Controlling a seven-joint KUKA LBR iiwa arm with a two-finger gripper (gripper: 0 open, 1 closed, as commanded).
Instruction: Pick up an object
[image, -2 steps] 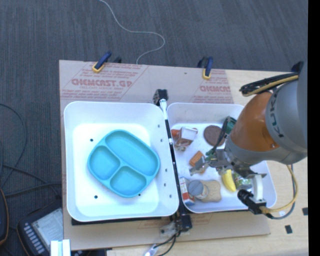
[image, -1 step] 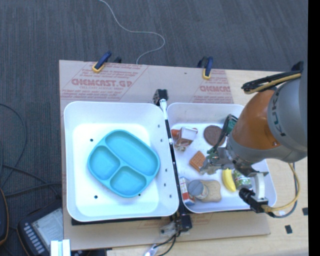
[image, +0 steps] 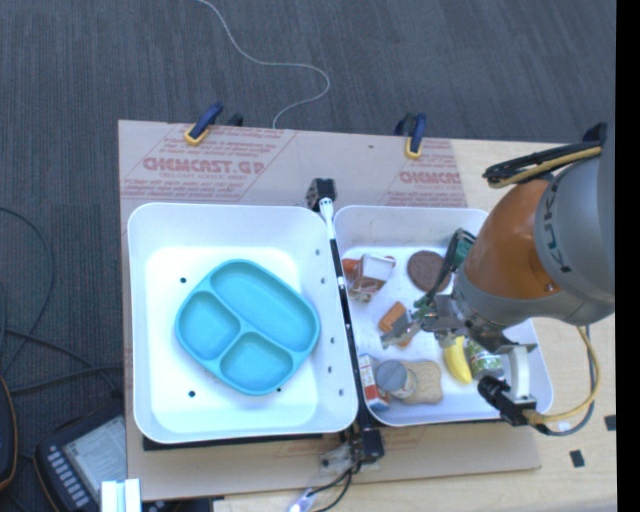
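Fig.: I see claw (image: 432, 318) low in rt bin (image: 400, 222), fingers apparently spread, pinching nothing; orange obj (image: 392, 321) just left of it, banana (image: 456, 360) just below-right.

Readable print on the brown board (image: 330, 165) only.
Red block letters "CHEMCAST.GP" on far-left part of board, behind left bin (image: 140, 300), with a smaller red line beneath, too small to read. Same red print repeated on far-right part, behind right bin (image: 400, 215), cut off by arm (image: 545, 250): roughly "EMCAST" legible, rest hidden. More faint red lettering running up board's left edge, sideways, unreadable. Small packets in right bin carry red and white print, too blurred to make out. No numbers or signs legible on blue divided plate (image: 248, 325) or on clamps (image: 203, 122) at far edge.
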